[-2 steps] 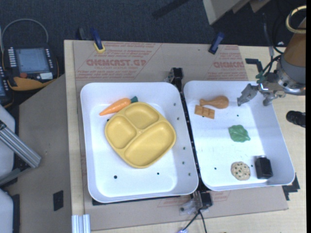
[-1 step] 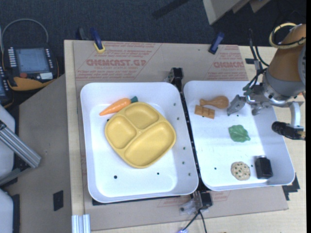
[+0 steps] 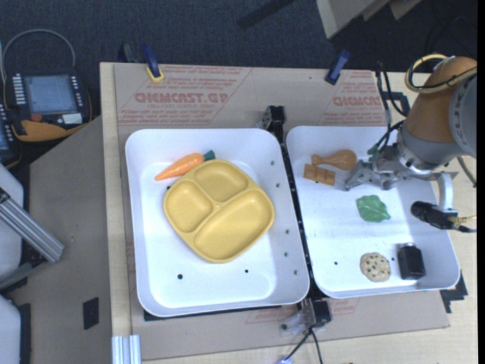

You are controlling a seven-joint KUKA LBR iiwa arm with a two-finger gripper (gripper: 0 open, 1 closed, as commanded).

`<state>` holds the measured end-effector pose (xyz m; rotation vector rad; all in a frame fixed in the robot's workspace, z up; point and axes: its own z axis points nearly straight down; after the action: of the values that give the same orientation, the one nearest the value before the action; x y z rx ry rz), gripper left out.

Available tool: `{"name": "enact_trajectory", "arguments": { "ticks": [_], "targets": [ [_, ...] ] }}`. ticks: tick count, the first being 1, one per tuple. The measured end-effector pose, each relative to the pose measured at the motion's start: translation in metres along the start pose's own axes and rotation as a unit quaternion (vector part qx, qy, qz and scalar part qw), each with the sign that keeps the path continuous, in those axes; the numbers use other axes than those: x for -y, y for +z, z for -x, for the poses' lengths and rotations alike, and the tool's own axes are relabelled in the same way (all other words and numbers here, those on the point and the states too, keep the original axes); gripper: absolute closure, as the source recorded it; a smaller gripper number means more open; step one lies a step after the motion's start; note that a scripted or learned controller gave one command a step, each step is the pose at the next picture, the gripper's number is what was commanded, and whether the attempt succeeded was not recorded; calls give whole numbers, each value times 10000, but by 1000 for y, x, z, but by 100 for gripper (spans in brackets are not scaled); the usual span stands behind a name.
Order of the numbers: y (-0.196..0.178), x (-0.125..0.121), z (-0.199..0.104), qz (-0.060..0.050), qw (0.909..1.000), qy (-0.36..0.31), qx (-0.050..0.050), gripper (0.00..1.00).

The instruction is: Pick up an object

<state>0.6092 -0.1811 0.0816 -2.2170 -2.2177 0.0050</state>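
Observation:
The right bin [image 3: 333,226] holds several small items. A tan drumstick-shaped toy [image 3: 336,160] lies at the back left, with a brown ridged piece [image 3: 319,175] just in front of it. A green leafy piece [image 3: 373,208] sits mid-bin, a speckled cookie [image 3: 374,266] near the front, and a black block [image 3: 411,262] to the cookie's right. My gripper [image 3: 364,177] hangs low over the bin's back half, just right of the drumstick and behind the green piece. Nothing is visibly held in it.
The left bin [image 3: 151,203] holds a yellow divided plate [image 3: 219,210] and an orange carrot [image 3: 179,166] behind it. A black cylinder on the arm [image 3: 429,214] juts over the right bin's right rim. A black divider [image 3: 292,203] runs between the bins.

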Motion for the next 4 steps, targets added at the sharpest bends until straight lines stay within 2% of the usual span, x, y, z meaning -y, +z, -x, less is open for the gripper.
{"name": "enact_trajectory", "arguments": {
  "ticks": [1, 4],
  "targets": [
    [-14, -2, 0, 37, 10000, -2, 11, 100],
    [-164, -13, 13, 75, 10000, -7, 26, 100]
  ]
}}
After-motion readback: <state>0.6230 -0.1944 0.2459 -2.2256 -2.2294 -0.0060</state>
